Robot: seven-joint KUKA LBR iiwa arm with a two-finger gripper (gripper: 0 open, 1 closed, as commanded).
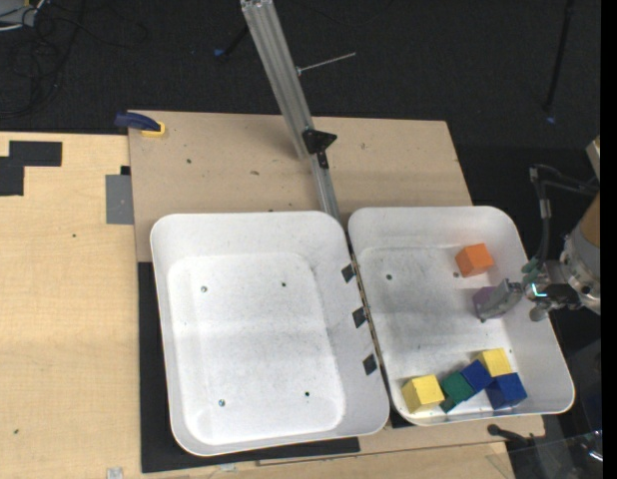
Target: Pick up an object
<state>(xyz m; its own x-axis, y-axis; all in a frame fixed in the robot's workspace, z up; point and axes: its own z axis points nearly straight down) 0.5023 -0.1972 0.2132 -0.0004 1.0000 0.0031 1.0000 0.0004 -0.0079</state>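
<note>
- The surface (289, 158) is pale wood and carries two white bins side by side, with a slanted metal rail (284, 78) rising behind them at about 12 o'clock.
- The left bin (189, 238) has nothing lying in it that can be made out.
- The right bin (428, 228) holds all the blocks.
- The arm comes in over the right bin's 3 o'clock rim, and its tool (500, 297) sits low inside the bin, pointing toward 9 o'clock.
- Whether the tool is spread or pressed together cannot be told; its tip is a grey blur, and no block can be seen in it.
- The orange block (475, 259) lies alone in the bin's upper right part, just beside the tool, at about 11 o'clock from its tip. It looks roughly cubic, so no long axis matters.
- At about 6 o'clock from the tool, well apart, a cluster lies along the bin's near rim: a yellow block (422, 392), a green block (456, 391), a blue block (477, 374), a second yellow block (496, 360) and a second blue block (506, 392), some touching.
- By judgement, the orange block is the nearest and cleanest target: a short shift toward 11 o'clock would bring the tool over it, while the cluster is crowded and close to the wall.
</note>
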